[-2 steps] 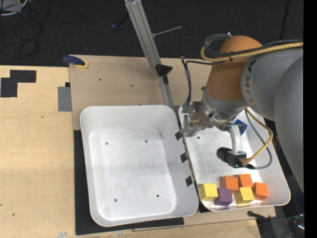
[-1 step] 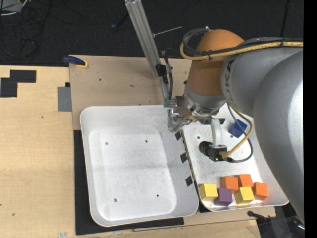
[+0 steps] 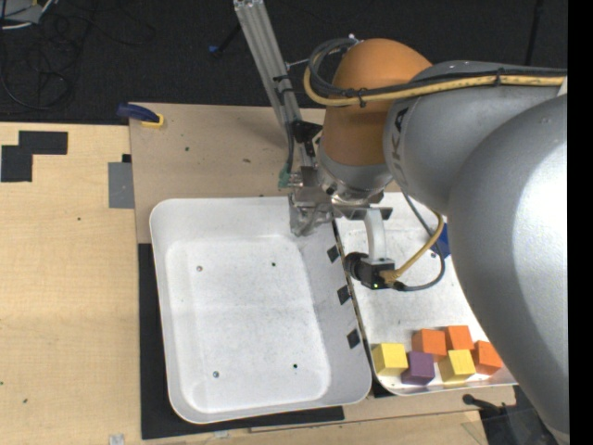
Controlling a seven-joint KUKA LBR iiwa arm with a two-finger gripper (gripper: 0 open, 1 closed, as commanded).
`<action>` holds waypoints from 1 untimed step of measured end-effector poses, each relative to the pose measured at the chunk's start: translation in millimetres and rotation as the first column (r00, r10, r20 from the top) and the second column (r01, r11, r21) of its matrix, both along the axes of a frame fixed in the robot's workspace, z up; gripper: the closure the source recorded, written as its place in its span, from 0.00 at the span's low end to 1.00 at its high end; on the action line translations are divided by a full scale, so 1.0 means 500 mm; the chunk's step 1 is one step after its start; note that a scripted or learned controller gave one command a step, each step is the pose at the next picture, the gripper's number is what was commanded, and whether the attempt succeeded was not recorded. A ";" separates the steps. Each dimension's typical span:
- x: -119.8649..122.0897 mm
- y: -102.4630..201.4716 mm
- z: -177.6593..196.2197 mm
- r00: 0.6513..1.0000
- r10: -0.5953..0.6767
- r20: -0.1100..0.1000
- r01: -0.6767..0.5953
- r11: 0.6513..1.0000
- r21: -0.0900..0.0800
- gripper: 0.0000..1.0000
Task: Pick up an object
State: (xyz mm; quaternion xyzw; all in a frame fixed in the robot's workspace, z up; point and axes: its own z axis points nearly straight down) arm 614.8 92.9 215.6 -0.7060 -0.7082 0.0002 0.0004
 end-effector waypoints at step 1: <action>-0.002 0.001 -0.002 1.000 0.006 -0.004 -0.006 1.000 -0.002 0.00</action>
